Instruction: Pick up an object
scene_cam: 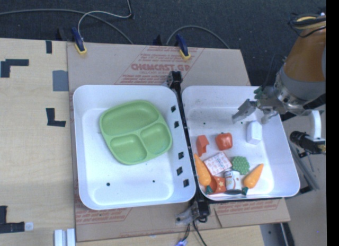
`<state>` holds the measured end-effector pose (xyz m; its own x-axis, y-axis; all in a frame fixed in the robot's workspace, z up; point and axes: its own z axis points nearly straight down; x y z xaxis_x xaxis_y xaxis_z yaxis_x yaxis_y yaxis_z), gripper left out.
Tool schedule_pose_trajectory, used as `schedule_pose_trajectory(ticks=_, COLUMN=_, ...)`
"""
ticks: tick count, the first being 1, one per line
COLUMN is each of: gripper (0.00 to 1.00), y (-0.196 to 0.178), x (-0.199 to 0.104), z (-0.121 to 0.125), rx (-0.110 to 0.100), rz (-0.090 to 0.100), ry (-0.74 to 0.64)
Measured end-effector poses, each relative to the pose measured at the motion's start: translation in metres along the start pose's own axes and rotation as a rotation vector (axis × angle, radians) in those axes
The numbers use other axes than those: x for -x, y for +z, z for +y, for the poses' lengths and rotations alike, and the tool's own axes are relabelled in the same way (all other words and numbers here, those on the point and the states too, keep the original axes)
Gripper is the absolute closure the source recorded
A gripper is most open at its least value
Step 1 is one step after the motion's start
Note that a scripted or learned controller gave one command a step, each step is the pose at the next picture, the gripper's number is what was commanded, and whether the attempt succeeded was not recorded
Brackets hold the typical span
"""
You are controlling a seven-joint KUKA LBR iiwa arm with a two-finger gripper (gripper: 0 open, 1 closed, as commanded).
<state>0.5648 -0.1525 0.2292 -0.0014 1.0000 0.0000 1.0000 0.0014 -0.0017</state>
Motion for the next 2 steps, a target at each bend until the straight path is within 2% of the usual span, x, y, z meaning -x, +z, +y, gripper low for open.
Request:
schedule_pose_trajectory(ticks=1, gripper=0.00, y=0.1389, x=-0.0244, z=-0.0084, rx=0.000, rz=0.001, ry=-0.001)
schedule_pose_trajectory(ticks=2, gripper=1.00, y=0.1292, x=-0.0243, z=-0.0081, rx=0.001, rz=0.000, ry=-0.001)
